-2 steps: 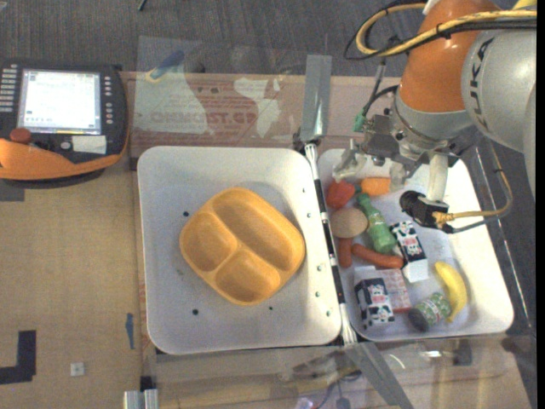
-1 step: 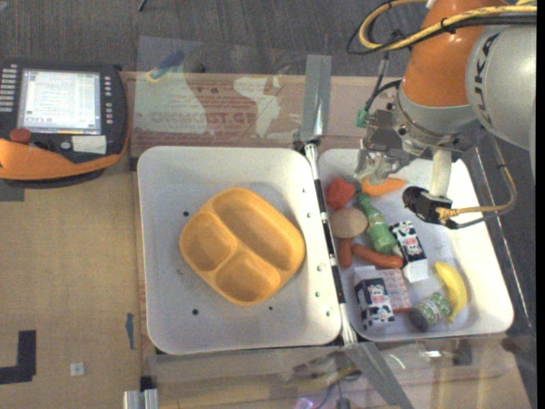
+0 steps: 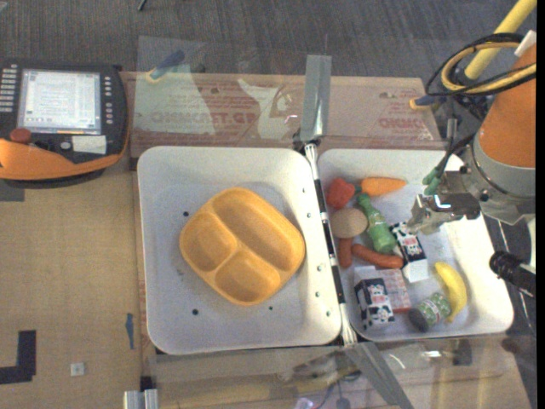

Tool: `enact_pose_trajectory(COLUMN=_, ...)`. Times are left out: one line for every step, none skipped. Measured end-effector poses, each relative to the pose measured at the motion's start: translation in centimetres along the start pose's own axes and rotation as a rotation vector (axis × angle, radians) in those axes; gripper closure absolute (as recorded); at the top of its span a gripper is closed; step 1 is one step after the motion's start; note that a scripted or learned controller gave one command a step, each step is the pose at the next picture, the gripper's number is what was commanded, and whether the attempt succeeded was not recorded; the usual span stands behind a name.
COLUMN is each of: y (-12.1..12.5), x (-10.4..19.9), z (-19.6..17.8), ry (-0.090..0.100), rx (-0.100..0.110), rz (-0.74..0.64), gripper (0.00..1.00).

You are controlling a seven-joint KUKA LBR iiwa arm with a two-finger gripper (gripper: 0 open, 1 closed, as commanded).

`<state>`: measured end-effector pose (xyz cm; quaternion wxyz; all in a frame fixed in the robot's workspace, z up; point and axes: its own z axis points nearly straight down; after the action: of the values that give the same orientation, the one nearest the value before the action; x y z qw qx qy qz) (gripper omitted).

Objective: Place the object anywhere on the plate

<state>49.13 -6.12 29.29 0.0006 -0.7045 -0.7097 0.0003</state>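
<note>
The KUKA arm's gripper [image 3: 430, 214], its hold impossible to judge, hovers just right of a small black-and-white carton [image 3: 410, 242], seemingly light, stiff and best pinched across its flat sides, with the yellow divided plate [image 3: 242, 244] well to its left.

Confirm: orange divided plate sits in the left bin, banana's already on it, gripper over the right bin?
Not quite. The banana is not on the plate; it lies in the right bin, near that bin's lower right corner. The camera view shows this. The rest holds: the plate sits in the left bin, and the gripper is over the right bin.
</note>
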Motion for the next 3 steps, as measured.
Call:
enact_pose_trajectory(y=1.3, x=-3.4, z=-7.7, ry=-0.001, rx=-0.002, rz=0.553, gripper=1.0)
enact_pose_trajectory(y=-1.1, x=-1.2, z=-13.5, ry=-0.001, rx=-0.002, rz=0.846, gripper=1.0)
enact_pose_trajectory(y=8.4, x=2.5, z=-14.2, ry=-0.001, rx=-0.001, rz=0.866, gripper=1.0)
